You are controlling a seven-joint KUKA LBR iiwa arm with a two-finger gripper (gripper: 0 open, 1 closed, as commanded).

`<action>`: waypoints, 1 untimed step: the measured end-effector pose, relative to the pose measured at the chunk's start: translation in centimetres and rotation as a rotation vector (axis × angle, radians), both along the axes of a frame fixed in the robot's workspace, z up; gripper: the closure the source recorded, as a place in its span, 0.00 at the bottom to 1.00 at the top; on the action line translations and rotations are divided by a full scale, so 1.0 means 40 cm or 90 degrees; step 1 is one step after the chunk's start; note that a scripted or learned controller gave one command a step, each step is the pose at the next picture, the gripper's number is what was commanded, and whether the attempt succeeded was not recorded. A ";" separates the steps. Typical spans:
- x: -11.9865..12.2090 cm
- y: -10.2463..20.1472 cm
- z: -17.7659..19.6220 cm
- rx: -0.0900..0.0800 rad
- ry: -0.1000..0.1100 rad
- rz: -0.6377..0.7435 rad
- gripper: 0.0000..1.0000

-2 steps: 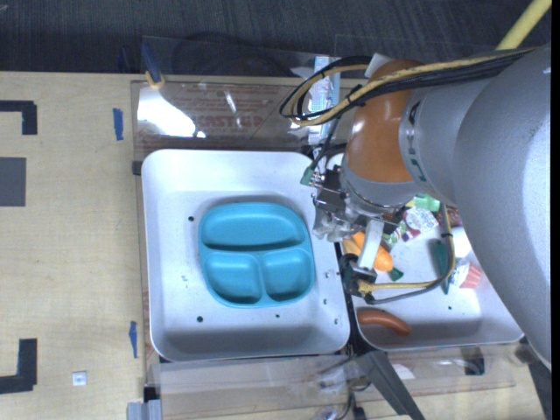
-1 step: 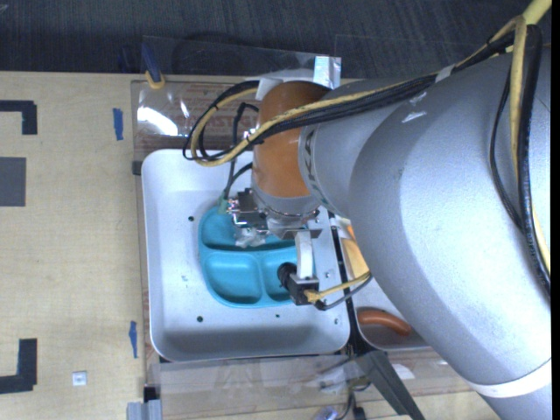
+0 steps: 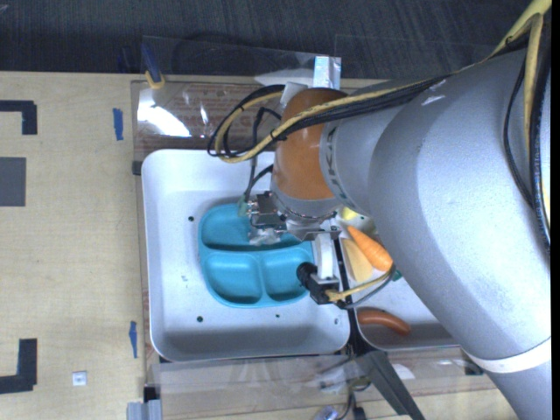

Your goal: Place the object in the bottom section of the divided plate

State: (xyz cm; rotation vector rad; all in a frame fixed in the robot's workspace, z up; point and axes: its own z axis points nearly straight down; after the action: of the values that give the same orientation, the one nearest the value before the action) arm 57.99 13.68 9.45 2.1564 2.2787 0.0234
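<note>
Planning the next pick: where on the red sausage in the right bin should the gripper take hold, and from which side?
The sausage: probably its middle, from straight above, jaws across its narrow width, since it lies flat, stretched left to right.

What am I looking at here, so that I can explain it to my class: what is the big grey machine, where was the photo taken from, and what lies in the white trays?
The big grey shape is a robot arm with an orange band, reaching in from the right. One camera fixed above the bench looks down at a slant. Two shallow white bins sit side by side. The left bin holds a blue divided plate. The arm's grasping part, the end effector, hangs over the plate's upper part; whether it holds anything cannot be seen. Right of the plate lies an orange carrot-like thing, and a reddish sausage-like thing lies in the right bin.
</note>
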 end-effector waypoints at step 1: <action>-0.221 -0.141 0.229 -0.005 0.007 0.025 1.00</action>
State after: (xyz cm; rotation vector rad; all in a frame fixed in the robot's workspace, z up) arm 49.14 8.03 18.62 2.1131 2.3241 0.0030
